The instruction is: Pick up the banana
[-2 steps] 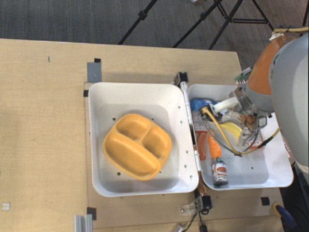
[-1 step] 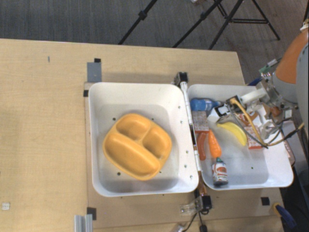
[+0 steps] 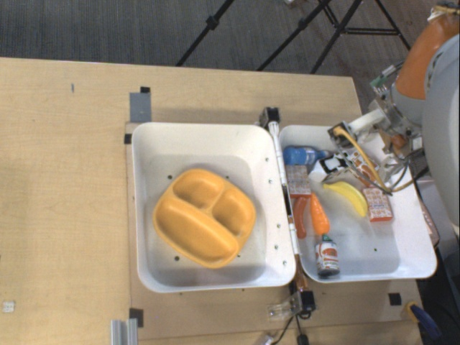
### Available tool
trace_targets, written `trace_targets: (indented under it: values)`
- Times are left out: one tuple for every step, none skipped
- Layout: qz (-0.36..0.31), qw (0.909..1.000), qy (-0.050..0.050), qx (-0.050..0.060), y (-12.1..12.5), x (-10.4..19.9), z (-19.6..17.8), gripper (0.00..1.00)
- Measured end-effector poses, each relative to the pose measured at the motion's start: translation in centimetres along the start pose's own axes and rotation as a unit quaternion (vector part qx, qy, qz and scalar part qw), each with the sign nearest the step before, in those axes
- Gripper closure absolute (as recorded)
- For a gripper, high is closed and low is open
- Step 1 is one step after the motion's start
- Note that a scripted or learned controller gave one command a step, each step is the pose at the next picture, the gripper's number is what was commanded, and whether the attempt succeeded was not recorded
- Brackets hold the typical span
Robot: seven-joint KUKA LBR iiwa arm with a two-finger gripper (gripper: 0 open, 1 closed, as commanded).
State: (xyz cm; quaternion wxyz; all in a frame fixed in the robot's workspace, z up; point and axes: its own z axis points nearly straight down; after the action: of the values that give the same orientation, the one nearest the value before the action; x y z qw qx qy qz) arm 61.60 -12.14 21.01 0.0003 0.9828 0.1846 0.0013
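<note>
Banana (image 3: pixel 348 196) lies in the right-hand bin (image 3: pixel 413 264), just below and slightly left of the pincer (image 3: pixel 343 158), curved, with one end pointing toward the carrot and the other toward the small red carton. From where I stand the pincer hangs low over the upper part of that bin, its dark tip close above the fruit's upper-left end; contact cannot be confirmed, and nothing is visibly between its fingers. Whether those fingers are spread or pressed together cannot be told, since cables and the wrist housing clutter the area.

Step in hand, as judged: the approach, with the grasp itself not yet made. The next move calls for a short descent and a small shift toward the banana's middle, the closing line set across the narrow width of the fruit, not along its length.

Neighbours crowd the target. A carrot (image 3: pixel 318 214) lies below and to the left of the pincer, a small bottle (image 3: pixel 327 254) farther below, a blue packet (image 3: pixel 300 157) directly to the left, and a red carton (image 3: pixel 378 205) below and to the right, touching or nearly touching the banana's end. A careless closure could catch the carton. A yellow divided plate (image 3: pixel 205 216) sits in the left bin (image 3: pixel 144 192), well apart to the left, on the counter (image 3: pixel 65 192).
</note>
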Motion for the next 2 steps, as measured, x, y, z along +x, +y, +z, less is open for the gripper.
trace_targets:
  values:
    - [-0.087,0.9962,0.0,0.0,2.9,-2.6,1.9,0.0]
    - [0.045,0.999,0.0,-0.001,9.2,0.9,1.1,0.0]
